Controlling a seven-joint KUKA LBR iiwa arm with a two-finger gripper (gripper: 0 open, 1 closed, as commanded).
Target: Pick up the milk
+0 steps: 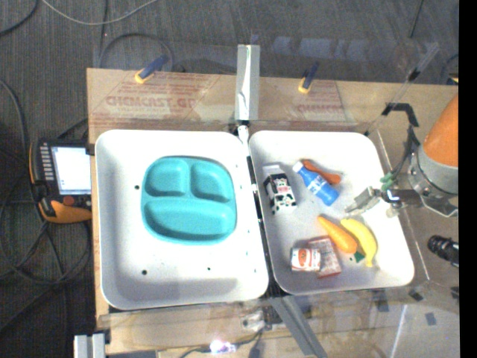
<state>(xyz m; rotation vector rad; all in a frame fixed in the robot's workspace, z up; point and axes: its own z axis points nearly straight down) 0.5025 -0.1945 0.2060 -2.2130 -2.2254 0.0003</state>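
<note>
Milk (280, 192) carton w/ cow print looks light, crushable, so grip flat sides; tool (365, 200) state can't tell.

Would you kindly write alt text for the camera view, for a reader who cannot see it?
A small milk carton lies in the right white bin among a blue bottle, carrots, a banana and a red packet. The pincer hovers at that bin's right side. The left bin holds a teal tray.

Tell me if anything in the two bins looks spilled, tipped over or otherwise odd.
Nothing looks spilled or broken. In the right bin, the milk carton, blue bottle, carrot, banana and red box lie scattered on their sides. The teal tray sits flat in the left bin.
</note>
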